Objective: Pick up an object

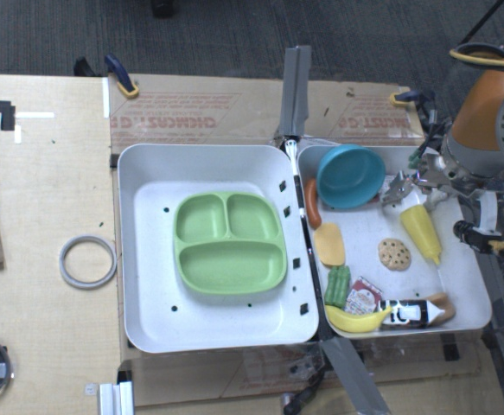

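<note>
1. The scene is evenly and brightly lit from overhead, with no harsh hotspots.
2. The left bin (139, 258) and the right bin (468, 296) read near-white, their floors slightly washed out but not blown.
3. Shadows are soft and short: a faint one sits under the green divided plate (230, 242) toward 6 o'clock, and another under the blue bowl (350, 175).
4. The dark floor toward 12 o'clock is dim and grainy.
5. Fine detail is soft overall; small labels are unreadable.
6. The arm (485, 119) at 3 o'clock looks slightly blurred.
</note>
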